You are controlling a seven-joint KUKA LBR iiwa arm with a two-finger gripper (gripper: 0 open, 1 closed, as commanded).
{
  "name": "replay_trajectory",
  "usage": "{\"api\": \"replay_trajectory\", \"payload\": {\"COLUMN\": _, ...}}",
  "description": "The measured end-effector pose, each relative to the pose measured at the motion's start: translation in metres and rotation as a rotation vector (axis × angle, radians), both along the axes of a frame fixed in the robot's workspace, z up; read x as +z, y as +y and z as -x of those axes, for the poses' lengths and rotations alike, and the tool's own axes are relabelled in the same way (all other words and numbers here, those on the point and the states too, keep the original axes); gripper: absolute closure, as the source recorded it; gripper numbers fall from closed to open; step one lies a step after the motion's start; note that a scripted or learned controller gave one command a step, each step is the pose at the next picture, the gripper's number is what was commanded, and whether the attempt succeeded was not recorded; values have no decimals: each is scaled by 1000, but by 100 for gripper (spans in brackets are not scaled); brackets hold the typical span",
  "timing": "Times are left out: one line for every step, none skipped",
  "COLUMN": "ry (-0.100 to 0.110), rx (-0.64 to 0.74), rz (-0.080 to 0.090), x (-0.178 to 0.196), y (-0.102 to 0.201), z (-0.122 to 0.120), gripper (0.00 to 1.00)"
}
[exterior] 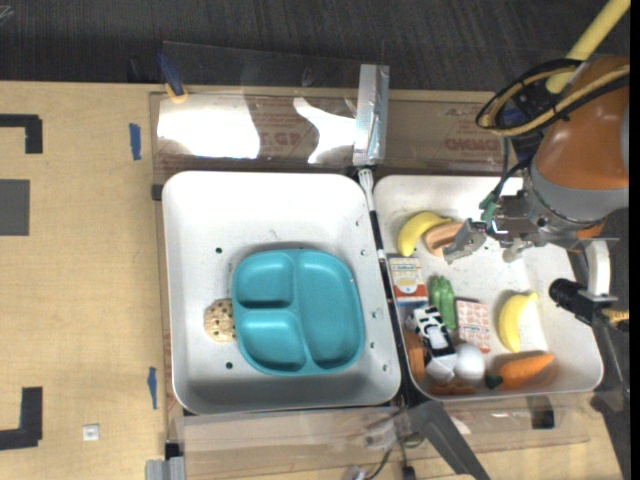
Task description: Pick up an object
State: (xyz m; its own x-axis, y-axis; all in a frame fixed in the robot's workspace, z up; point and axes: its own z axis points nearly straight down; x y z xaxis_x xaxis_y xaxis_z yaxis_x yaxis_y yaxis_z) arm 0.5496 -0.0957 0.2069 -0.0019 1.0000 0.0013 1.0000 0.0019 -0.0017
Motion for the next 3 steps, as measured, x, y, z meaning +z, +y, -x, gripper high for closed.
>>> {"api": "replay_trajectory", "payload": {"ry": -3, "rx": 0, "rz": 0, "x": 10, "y": 0, "z": -1, "gripper": 100}}
{"api": "replay_trajectory", "payload": {"ry": -2, "rx": 0, "rz": 0, "x": 10, "y": 0, "z": -1, "gripper": 0}}
{"api": "replay_trajectory", "payload": {"ry": 0, "rx": 60, "rz": 1, "x": -24, "y": 38, "z": -68, "gripper": 0}}
